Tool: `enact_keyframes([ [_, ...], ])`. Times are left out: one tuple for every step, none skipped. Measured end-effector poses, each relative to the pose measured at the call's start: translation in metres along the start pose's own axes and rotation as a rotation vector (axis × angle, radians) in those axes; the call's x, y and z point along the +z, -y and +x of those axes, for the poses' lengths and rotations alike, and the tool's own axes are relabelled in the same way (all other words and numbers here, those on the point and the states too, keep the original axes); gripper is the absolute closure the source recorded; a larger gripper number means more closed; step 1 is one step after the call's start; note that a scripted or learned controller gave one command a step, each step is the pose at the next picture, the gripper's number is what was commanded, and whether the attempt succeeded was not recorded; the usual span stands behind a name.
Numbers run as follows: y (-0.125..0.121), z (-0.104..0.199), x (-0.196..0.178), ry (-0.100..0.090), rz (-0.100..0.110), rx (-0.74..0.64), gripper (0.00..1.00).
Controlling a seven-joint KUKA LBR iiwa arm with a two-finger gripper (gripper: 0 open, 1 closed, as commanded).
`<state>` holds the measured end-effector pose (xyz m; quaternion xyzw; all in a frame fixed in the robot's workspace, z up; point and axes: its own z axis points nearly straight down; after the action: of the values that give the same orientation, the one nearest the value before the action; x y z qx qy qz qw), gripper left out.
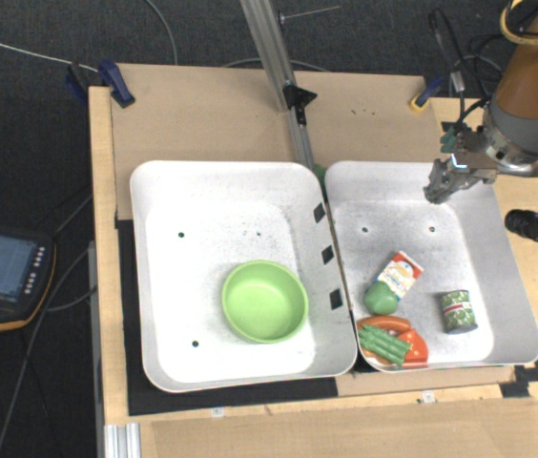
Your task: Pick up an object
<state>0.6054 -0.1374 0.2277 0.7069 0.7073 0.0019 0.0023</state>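
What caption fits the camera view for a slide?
End effector above the right bin holding small items; green bowl in the left bin.

The arm (534, 74) runs off the right edge, its upper links cut away. The can (457, 311) label is too small to read. The counter (250, 113) is cropped below.

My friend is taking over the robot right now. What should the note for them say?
End effector: hovering over the far part of the right bin, nothing seen between its fingers.
Right bin, near end: a small carton leaning on a green ball-shaped toy, a small green can, and a plate of toy vegetables at the near-left corner.
Left bin: a green bowl.
Done: nothing picked up.
Left: choose one object, lower, grip, lift.
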Motion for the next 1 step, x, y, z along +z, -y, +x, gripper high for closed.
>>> enact_keyframes([
  [-0.0011,0.0,-0.0531,0.0,0.0,0.0,1.0],
])
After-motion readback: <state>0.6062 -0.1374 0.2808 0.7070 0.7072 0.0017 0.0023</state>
